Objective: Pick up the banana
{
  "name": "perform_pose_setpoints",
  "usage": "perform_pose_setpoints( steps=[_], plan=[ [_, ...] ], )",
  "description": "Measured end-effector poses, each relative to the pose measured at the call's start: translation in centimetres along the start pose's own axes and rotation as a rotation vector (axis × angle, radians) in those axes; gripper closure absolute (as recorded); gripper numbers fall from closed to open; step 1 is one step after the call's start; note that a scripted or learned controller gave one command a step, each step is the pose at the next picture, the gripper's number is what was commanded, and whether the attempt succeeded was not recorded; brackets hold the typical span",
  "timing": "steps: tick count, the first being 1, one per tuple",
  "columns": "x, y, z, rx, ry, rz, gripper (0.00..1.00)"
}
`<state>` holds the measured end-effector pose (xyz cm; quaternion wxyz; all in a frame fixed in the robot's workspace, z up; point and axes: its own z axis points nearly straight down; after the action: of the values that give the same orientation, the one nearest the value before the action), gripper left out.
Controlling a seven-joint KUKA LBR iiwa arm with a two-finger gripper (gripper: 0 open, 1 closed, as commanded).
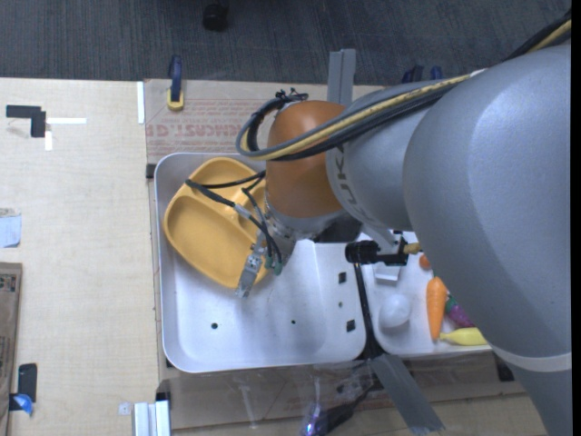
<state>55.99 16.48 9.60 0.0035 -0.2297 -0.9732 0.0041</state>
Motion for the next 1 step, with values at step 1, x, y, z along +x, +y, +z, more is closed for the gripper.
perform_pose_setpoints(
  steps=[1],
  plan=[
    [0.18, -0.31, -0.79, 0.009, 0.011, 0.002, 1.00]
  ],
)
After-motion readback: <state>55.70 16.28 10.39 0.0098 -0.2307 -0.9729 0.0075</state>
